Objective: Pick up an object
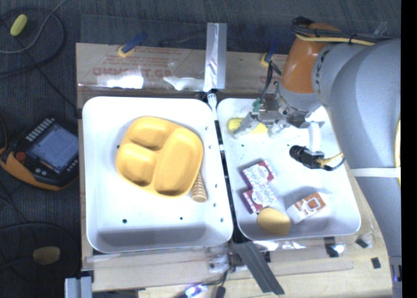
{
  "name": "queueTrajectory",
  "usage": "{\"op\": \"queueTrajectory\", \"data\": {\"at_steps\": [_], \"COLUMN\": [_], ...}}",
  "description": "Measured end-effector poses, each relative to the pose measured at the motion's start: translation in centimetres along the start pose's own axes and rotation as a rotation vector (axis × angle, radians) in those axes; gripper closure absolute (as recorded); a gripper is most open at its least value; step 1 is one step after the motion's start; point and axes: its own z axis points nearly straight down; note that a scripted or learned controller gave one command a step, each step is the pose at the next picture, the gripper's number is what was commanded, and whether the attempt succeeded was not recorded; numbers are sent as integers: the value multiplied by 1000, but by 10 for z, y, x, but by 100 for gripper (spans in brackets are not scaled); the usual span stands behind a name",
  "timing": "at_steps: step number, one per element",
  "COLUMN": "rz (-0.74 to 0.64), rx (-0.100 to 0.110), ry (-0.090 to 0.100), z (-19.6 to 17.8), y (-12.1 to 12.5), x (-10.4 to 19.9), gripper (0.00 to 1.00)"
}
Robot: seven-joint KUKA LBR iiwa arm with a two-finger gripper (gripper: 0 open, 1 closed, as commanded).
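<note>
End effector (260,120) hovering over right bin (345,225), far-left corner.
Sitting beside a yellow object (236,124); can't tell its state. Yellow divided tray (159,154) lying in left bin (104,225).

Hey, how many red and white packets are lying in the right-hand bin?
2: one packet near the bin's middle, the other packet just in front of it, touching. The arm may hide more.

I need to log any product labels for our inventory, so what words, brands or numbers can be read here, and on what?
None can be read.
Red and white packet: print too blurred.
Small orange and white carton: marking too small.
Clear plastic sheet with reddish lettering: faint, unreadable.
Orange handheld pendant screen: unreadable.
</note>
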Motion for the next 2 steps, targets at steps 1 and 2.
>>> {"op": "queueTrajectory", "data": {"at_steps": [1,2], "rz": [-1,72], "rx": [8,-13], "ry": [-3,-6], "z": [-8,-136], "y": [-2,8], "x": [0,48], "gripper": [100,100]}}
